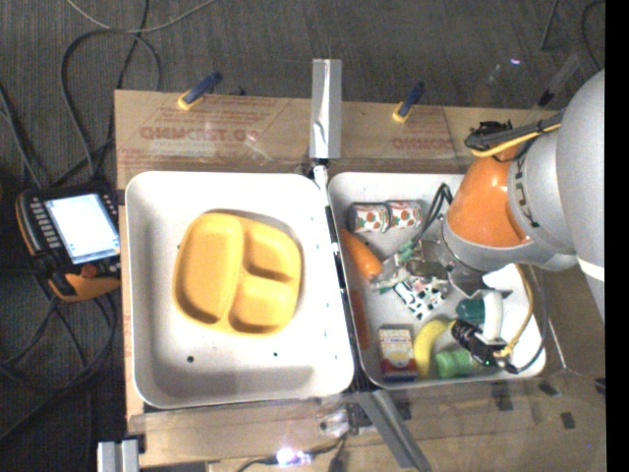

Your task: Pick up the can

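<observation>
Camera view is giving you both white bins from above, so take the yellow divided tray point(239, 270) as your landmark; it is lying in the left bin point(147, 342). To the right of the tray, across the shared rims, the right bin point(543, 362) is holding the clutter. Nearest the tray there, an orange carrot-shaped toy point(361, 257) is lying along the bin's left wall. Right of the tray's upper edge, the can point(385, 216) is lying on its side by the far wall, its red-and-white label facing you. Further right and lower than the tray, a small red and yellow box point(395, 348) is sitting beside a yellow banana-shaped toy point(428, 344), with a green cylinder point(453, 363) just beyond it.

The arm point(550, 185) is reaching in from the right, its orange band point(484, 209) hanging over the middle of the right bin. The jaws point(408, 264) are pointing toward the tray, just below the can and apart from it; you are not seeing the can between them, and whether they are spread or closed cannot be told from here. A patterned card-like item point(423, 295) is lying just under them.

Left of the tray, off the table, a handheld pendant point(71, 232) with a lit screen is resting on the floor.
</observation>
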You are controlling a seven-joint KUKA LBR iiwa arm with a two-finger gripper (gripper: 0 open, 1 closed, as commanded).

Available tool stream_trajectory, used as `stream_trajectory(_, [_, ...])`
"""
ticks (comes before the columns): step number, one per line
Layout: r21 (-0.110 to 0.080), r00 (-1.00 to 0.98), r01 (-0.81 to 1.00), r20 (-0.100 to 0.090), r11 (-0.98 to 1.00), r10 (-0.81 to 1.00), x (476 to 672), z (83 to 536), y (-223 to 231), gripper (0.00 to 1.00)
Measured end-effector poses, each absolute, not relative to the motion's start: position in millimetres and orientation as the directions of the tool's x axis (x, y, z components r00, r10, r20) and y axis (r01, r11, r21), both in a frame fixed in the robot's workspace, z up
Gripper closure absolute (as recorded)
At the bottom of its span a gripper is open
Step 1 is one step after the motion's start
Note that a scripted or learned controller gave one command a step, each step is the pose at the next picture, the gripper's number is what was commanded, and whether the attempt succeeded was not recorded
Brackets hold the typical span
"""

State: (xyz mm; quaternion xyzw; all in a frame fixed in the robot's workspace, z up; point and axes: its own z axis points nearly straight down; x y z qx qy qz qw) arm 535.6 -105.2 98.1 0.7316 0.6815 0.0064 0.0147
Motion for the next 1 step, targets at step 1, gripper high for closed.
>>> stream_trajectory(1, [0.024, 0.072, 0.997, -0.011, -0.072, 0.997, 534.2, 105.1, -106.2, 1.00])
